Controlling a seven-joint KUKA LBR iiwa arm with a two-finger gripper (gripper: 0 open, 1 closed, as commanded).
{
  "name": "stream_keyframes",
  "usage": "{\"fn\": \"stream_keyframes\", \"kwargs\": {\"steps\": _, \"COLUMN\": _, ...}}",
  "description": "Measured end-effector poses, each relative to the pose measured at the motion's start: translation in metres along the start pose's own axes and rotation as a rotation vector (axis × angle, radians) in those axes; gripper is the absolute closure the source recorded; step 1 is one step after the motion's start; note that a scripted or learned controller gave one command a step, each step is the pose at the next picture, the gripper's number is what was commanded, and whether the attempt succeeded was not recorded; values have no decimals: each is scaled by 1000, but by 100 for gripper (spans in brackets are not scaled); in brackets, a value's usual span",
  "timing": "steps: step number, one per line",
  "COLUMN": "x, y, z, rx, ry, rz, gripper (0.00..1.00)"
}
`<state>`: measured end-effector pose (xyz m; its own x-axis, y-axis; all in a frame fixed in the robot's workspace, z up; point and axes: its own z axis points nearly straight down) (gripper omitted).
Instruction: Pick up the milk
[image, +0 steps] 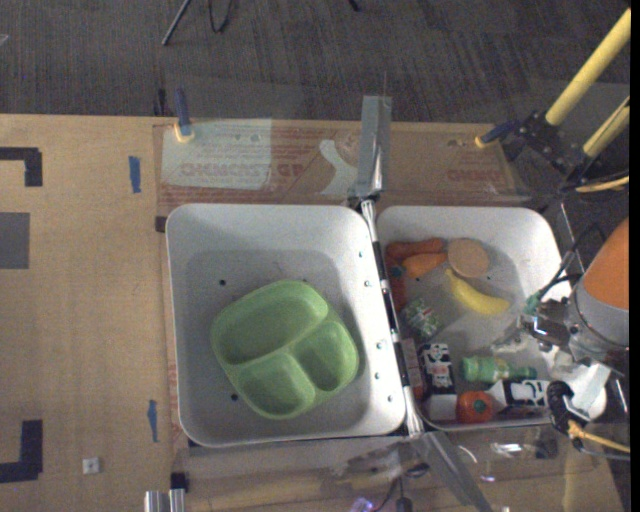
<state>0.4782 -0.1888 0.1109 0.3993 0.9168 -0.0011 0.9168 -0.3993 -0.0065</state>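
Note:
The milk (435, 364) is a small carton with black and white cow patches. It lies in the right bin (540, 235), near the front left, close to the wall between the bins. My gripper (540, 333) hangs over the right side of that bin, well to the right of the milk and apart from it. A green bottle (490, 370) lies between the milk and the gripper. Nothing shows between the gripper's tips.
The right bin also holds a banana (478, 298), a tan round piece (468, 258), orange carrots (418, 256), a small green packet (422, 318) and a red-orange item (477, 406) at the front wall. A green divided plate (285, 348) lies in the left bin (200, 250).

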Motion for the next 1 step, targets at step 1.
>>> {"fn": "stream_keyframes", "kwargs": {"steps": 1, "x": 0, "y": -1, "z": -6, "rx": 7, "ry": 0, "rz": 3, "gripper": 100}}
